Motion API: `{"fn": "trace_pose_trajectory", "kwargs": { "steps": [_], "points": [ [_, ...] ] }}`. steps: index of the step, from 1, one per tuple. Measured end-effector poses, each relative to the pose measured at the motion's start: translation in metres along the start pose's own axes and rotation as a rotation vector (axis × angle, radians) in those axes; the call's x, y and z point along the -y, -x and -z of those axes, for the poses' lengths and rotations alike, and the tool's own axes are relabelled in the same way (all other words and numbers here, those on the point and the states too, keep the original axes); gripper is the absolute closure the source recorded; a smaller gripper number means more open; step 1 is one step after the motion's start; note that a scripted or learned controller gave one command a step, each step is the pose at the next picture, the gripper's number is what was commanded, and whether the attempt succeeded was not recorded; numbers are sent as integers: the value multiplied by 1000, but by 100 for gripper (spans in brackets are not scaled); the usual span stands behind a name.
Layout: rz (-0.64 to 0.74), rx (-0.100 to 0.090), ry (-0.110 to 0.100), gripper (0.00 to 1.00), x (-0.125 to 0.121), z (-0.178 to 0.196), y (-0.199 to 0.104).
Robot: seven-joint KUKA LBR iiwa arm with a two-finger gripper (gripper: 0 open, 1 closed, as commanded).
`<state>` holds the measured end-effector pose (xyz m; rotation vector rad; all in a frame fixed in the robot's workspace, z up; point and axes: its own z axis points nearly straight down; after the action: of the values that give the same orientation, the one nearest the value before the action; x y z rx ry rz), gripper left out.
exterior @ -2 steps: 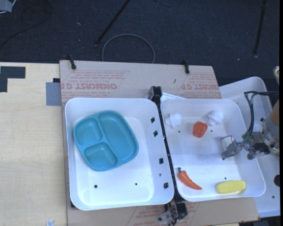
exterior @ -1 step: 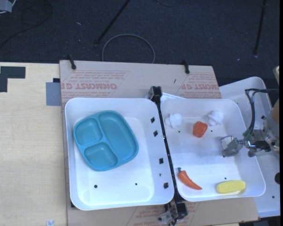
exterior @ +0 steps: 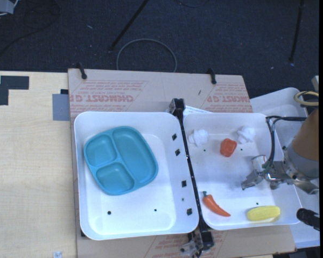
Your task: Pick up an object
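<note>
Clearly, we saw the gripper [exterior: 251, 180] low in the right bin [exterior: 232, 222], its jaws' spread impossible to tell, nothing visibly held; the corn [exterior: 263, 213] lay just below it, long axis left-right.

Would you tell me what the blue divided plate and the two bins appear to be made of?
The blue divided plate looks like moulded plastic, matte to lightly glossy: one even colour, rounded compartment ridges. The left bin and right bin seem thin white plastic with soft rounded rims, though coated metal cannot be ruled out.
</note>
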<state>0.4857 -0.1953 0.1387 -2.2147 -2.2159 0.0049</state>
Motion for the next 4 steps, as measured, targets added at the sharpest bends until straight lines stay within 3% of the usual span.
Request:
{"fn": "trace_pose_trajectory", "kwargs": {
  "steps": [1, 2, 4],
  "points": [
    [-2, 3, 7, 0, -1, -52, -1],
    [-6, 3, 7, 100, -1, -39, 1],
    [1, 5, 11, 100, 3, 77, 7]
  ]
}}
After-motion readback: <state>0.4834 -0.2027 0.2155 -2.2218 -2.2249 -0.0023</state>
